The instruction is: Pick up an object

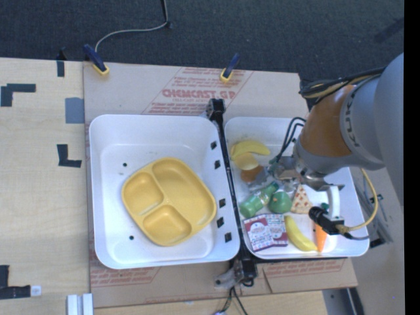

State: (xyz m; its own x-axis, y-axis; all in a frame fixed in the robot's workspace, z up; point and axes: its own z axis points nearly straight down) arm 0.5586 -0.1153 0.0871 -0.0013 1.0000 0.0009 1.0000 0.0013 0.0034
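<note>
- Several toys crowd beneath the gripper (283, 176): green pepper (280, 201), pizza slice (301, 201).
- Gripper opening, contents: cannot tell.
- Advice: descend centred on one item, avoiding neighbours.

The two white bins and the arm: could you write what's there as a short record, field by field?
left bin: holds a yellow divided tray, three compartments, lying flat
right bin: a crowded pile of toy food
items in right bin: banana at the near edge, carrot beside it, red-and-white packet, pizza slice, green pieces, yellow piece at the far side
arm: reaches in from the right, over the right bin
gripper: down among the toy food; fingers hidden, grasp unclear
</note>
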